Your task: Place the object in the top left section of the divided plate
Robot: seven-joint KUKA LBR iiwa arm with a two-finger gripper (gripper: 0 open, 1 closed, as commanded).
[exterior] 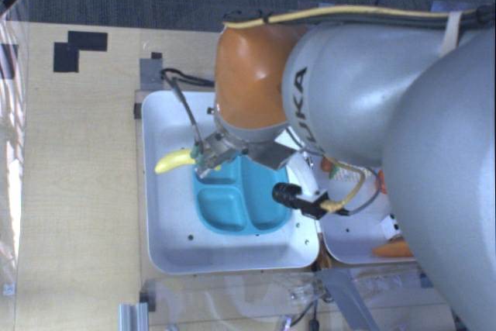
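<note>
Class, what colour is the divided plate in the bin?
Blue, seen in the camera view: the divided plate.

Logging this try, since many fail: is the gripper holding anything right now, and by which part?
It seems to hold the yellow banana by its right end, at the gripper, above the blue divided plate's top left corner; the jaws are too blurred to confirm.

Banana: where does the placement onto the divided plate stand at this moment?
Done: the arm has brought the gripper to the top left corner of the blue divided plate in the left bin. In hand: the yellow banana lies at the gripper, reaching left past the plate's edge; whether it is gripped, I can't tell. Left: getting the banana fully inside the top left section, then backing away.
</note>
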